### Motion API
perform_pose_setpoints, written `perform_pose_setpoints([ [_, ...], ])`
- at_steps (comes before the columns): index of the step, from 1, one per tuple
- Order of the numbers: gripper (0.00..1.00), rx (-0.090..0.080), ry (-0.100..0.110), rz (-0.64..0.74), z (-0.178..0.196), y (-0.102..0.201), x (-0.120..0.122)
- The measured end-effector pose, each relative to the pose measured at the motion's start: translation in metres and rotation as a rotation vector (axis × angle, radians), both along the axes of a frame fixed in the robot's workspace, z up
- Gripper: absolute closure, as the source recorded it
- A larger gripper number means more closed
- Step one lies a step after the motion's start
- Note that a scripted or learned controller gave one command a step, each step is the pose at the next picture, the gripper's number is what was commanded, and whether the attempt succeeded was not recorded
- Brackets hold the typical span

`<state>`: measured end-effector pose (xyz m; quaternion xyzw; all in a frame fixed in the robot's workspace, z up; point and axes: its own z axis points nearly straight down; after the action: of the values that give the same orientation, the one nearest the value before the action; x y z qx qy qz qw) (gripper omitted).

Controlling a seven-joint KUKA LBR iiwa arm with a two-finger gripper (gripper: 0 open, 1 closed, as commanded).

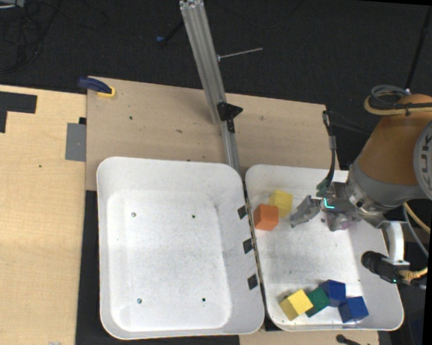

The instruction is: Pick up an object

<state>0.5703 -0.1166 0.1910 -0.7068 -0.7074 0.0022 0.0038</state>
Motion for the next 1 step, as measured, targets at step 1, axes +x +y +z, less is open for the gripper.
perform_pose_setpoints([
  [1,0.00,-0.001,-0.005,-0.003,0.0024,-0.0013,0.0008],
])
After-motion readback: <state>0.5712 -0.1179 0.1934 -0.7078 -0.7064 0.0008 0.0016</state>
